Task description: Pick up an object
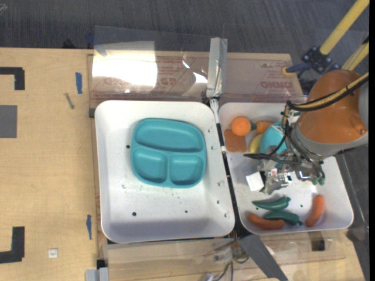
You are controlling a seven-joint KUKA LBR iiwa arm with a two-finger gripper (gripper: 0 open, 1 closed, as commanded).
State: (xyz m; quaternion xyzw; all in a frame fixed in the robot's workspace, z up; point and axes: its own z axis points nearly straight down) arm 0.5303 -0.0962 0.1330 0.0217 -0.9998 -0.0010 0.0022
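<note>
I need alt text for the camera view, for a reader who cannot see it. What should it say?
A grey arm with an orange band reaches from the right, its gripper low over the right bin, among an orange ball, a teal cup, green peppers and sausages. The left bin holds a teal divided plate.

The left bin [111, 174] is white, speckled with small dark dots, and carries a plain teal divided plate [169, 151]. Right of that plate, the second bin [337, 180] is white too. In it lie an orange ball [240, 126], a teal cup [273, 139] with something yellow [254, 144] beside it, two dark green pods [274, 203], and two orange-red sausage shapes [315, 209]. The arm [334, 113] has an orange band. The desk [44, 157] is pale wood with black corner marks and blue tape bits.
</note>
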